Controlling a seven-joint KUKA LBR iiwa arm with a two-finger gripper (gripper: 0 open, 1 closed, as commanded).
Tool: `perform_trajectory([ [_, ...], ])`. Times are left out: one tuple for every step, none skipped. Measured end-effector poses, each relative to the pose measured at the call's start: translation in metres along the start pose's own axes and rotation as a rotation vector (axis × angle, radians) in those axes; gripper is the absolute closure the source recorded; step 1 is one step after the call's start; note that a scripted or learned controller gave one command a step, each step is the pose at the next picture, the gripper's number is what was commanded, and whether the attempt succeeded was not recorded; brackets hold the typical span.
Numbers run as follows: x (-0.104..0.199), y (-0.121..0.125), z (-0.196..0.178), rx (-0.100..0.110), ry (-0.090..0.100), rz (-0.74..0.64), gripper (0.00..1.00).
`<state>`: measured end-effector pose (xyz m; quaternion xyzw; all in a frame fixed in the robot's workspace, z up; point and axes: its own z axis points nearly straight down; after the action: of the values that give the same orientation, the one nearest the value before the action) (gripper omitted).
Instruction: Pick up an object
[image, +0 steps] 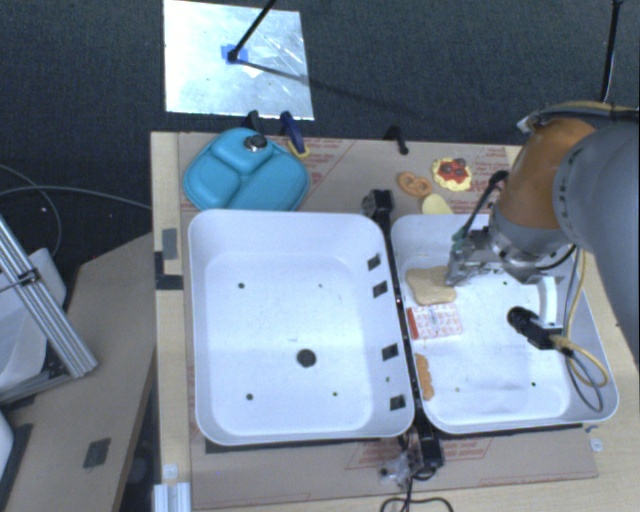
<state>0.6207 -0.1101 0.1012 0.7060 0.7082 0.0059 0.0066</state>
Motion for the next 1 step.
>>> perform_trajectory([
  [0.0000, -0.0006, 0.0010, 0.002, 0.000, 0.000, 0.00],
])
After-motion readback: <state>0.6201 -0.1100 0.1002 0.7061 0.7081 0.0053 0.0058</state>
